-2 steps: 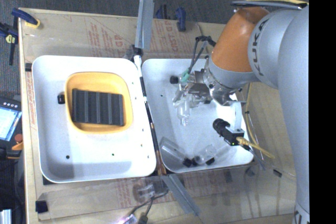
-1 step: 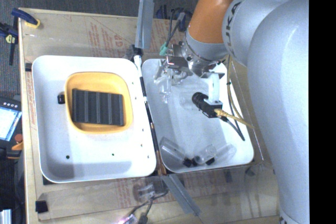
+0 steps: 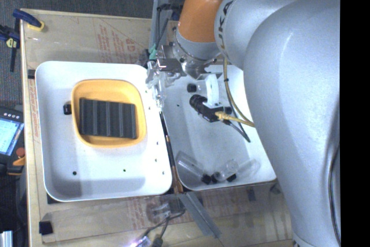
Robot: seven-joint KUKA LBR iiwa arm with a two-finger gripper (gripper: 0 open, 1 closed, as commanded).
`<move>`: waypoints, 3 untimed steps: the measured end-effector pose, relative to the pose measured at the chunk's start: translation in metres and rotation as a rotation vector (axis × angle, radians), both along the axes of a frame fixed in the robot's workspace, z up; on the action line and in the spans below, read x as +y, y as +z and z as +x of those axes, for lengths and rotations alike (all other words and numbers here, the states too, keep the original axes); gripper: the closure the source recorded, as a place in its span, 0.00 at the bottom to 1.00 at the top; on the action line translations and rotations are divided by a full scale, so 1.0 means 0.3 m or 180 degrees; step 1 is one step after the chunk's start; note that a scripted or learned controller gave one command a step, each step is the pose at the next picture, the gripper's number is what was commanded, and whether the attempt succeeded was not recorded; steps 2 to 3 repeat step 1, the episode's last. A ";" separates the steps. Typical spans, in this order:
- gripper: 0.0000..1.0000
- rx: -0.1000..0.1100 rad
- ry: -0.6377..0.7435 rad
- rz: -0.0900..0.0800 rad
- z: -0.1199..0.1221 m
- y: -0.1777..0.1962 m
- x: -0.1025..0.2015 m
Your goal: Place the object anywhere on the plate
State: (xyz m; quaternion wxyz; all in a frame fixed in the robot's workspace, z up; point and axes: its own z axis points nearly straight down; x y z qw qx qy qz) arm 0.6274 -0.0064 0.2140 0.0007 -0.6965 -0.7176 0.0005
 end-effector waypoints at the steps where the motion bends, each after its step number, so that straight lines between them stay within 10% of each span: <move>1: 0.00 -0.0001 0.0002 0.0000 0.000 0.000 0.000; 3: 0.00 -0.0001 0.0002 0.0000 0.000 0.000 0.000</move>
